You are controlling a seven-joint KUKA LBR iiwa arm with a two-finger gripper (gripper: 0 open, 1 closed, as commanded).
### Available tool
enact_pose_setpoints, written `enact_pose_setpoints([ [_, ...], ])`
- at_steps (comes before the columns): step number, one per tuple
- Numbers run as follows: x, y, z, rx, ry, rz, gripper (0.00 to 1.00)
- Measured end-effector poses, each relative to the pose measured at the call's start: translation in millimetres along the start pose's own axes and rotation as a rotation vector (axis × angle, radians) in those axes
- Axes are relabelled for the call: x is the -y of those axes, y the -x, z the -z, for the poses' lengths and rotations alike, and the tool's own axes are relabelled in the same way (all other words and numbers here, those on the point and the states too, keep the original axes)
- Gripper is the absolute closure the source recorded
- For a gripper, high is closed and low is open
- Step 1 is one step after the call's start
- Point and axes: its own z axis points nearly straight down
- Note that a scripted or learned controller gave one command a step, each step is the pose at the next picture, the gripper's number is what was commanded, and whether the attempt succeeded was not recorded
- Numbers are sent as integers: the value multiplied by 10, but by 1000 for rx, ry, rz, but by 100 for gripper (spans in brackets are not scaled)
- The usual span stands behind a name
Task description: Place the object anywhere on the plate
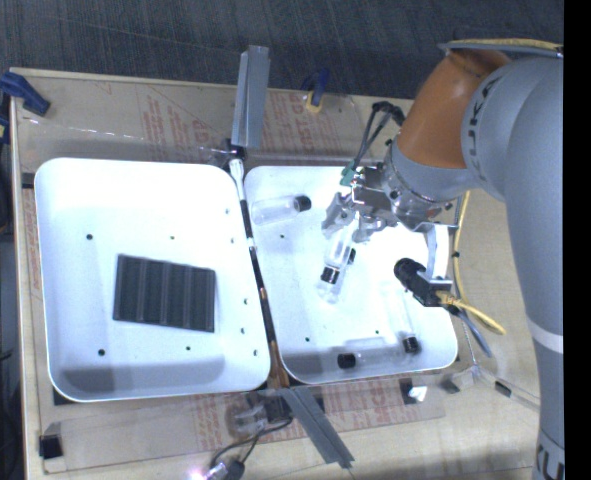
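A clear, bottle-like object with a dark cap hangs tilted between the fingers of the gripper, which are closed on its upper end, above the floor of the right white bin. The dark ribbed plate lies well apart in the left white bin. More small clear items rest in the right bin.

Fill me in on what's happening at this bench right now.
A grey robot arm reaches in from the right over the right bin. Its gripper is low in that bin, right above a clear tube-like object; whether it grips it is unclear. More small clear pieces lie in the same bin. The dark ribbed plate lies in the left bin with nothing on it yet.
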Motion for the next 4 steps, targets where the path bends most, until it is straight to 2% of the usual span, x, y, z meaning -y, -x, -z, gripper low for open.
enact_pose_setpoints([
  [1, -441, -724, -143, -2, 1, 205, 100],
  [2, 884, -1300, -299, -1, -1, 217, 100],
  [3, 1284, -1907, -302, -2, -1, -360, 100],
  [4, 1488, -2823, 241, -2, 0, -45, 100],
])
